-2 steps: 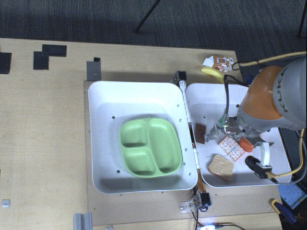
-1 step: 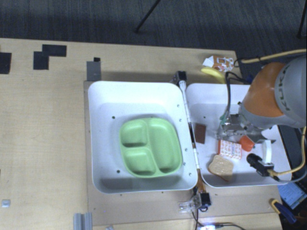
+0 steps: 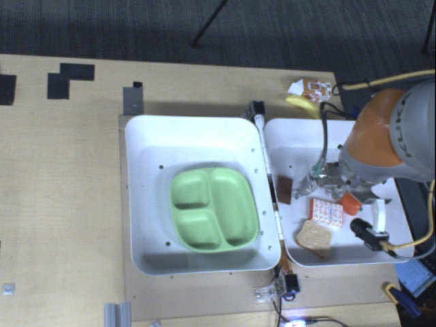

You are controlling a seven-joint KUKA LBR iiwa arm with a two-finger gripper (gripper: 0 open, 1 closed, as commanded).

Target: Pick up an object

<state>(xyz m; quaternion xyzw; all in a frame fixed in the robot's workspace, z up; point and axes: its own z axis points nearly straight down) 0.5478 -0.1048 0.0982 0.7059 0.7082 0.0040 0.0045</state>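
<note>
Where the wooden bench (image 3: 61,203) lies nearest us, we see two white bins set into it side by side. Our left bin (image 3: 146,203) holds a green divided tray (image 3: 212,206). Our right bin (image 3: 300,145) holds a bread slice (image 3: 313,237), a red-patterned card (image 3: 327,212), an orange piece (image 3: 350,204) and a brown block (image 3: 284,188). Above them hangs the gripper (image 3: 325,177); we cannot tell its state. Beyond the bench we see dark carpet (image 3: 136,12).
</note>
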